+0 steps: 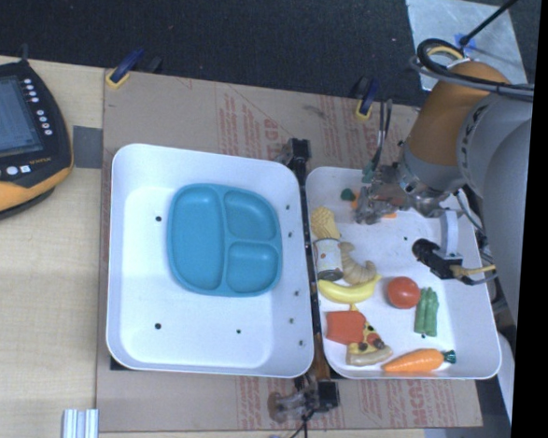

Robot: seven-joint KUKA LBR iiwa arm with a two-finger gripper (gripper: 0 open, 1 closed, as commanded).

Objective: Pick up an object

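Right bin, far end: you see the two-finger gripper [376, 207] low over the white floor of the shallow white right bin [464, 316], beside a small green piece [348, 194].
Jaws: you cannot tell whether they stand wide or narrow; the fingertips blur into dark clutter.
Grasp: nothing shows between the fingers.
Arm: the grey arm with its orange band [449, 118] comes in from your right.
Pickable things: along the right bin's left wall lie a yellow corn cob [325, 224], a small tin can [328, 257] and a yellow banana [348, 290]; nearer you, a red block [346, 326], a pizza slice [369, 350] and an orange carrot [416, 361]; a red tomato [402, 292] sits just beside a green pod [427, 311].
Left bin: the shallow white left bin [131, 316] bears a blue divided plate [224, 239].
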